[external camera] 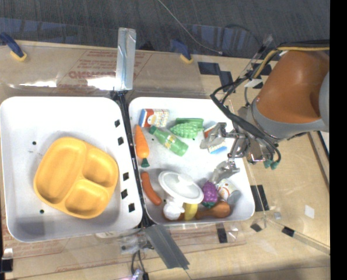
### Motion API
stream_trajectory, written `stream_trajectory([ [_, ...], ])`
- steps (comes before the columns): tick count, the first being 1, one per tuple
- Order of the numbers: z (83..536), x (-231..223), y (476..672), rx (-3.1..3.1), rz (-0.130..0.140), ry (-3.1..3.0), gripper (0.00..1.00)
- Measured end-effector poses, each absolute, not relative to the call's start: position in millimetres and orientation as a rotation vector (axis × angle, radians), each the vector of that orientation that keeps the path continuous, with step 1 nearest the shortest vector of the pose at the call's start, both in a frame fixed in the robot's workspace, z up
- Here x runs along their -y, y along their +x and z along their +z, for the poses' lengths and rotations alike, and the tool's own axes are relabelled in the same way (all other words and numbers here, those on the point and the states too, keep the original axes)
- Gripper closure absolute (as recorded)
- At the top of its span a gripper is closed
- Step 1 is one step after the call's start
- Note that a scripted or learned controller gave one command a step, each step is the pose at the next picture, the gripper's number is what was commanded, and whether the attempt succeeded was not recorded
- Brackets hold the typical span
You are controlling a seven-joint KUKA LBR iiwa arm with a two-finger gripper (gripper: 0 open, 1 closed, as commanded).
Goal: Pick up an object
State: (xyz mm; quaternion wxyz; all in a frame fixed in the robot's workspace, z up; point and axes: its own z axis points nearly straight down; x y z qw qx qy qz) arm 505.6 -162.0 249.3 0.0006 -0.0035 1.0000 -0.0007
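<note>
Two-finger metal gripper (221, 154) hangs over right side of the right shallow white bin (161, 105), fingers spread wide apart, nothing between them. One finger sits up near a small red/blue packet (215, 145), the other down by the purple plastic grape bunch (210, 192).

Task obj not specified; nearest candidates are the grapes and a brown-orange rounded toy (218, 210) at bin's lower right edge, touching each other. Both look like hollow plastic toys, so prob light, stiff, a bit slick. Grapes are bumpy, best pinched across the cluster's middle. They lie crowded against a white plastic cup w/ lid (179, 189) and a yellow toy piece (190, 210), so little finger room.

Easier picks, I'd judge: the green plastic bottle (170, 141) or orange toy carrot (141, 143), both lying w/ space around; grip across the narrow width.

Left bin (16, 121) has yellow sectioned plastic tray (75, 176), wide and flat, poor for a pinch.
</note>
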Motion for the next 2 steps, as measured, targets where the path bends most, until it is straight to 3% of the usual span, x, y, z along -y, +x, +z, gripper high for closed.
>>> stream_trajectory([
  [1, 118.5, 190.0, 531.9, -3.151, 0.004, 0.039, 0.0],
  [2, 109.7, 177.1, 600.4, -3.127, 0.0, 0.278, 0.0],
])
